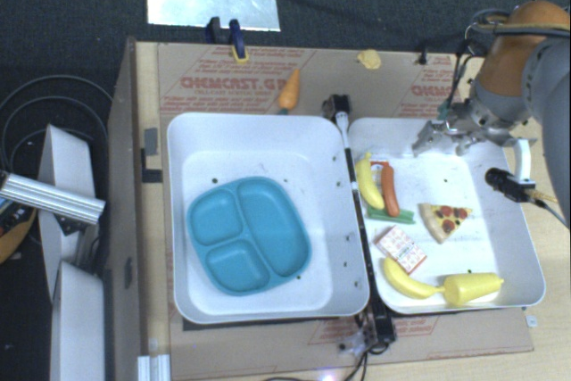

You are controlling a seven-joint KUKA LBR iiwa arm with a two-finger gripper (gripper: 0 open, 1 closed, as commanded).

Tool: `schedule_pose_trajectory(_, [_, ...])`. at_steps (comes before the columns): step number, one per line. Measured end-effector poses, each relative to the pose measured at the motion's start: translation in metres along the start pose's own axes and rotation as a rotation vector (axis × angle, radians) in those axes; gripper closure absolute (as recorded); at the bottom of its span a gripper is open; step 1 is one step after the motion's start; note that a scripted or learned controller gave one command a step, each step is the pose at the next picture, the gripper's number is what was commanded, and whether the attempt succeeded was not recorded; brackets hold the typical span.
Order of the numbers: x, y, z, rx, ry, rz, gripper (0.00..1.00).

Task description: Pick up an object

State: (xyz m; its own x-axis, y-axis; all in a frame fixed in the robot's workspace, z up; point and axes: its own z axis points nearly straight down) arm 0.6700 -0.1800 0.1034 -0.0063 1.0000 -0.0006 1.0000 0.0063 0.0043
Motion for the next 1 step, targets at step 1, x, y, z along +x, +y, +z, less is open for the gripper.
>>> schedule_pose_trajectory(1, [0.0542, -0.0395, 0.0198, 0.007, 0.003, -0.001, 0.00])
